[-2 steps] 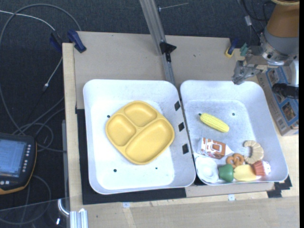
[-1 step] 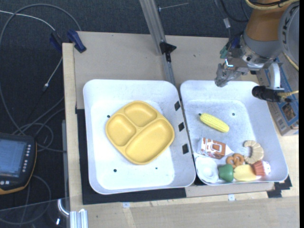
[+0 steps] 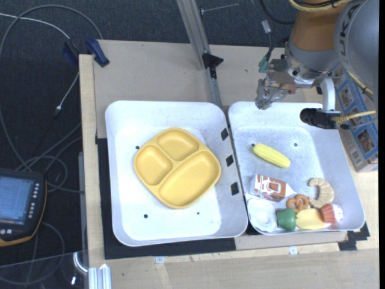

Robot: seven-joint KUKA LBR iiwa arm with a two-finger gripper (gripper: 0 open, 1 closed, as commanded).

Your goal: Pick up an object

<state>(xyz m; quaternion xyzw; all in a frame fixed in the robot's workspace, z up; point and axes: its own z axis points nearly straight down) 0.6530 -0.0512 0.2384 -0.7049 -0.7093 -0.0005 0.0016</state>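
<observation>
Corn (image 3: 271, 155) lying mid right bin (image 3: 337, 138), untouched. I see gripper (image 3: 265, 101) above bin's far-left corner; can't tell jaw state.

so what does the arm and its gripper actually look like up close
The arm is a thick grey body with a broad orange band above the wrist, and black and yellowish cables loop over its top. Part of a dark letter marking shows on the grey shell. The gripper is a small grey metal unit, narrowing downward, with thin wires along it.
</observation>
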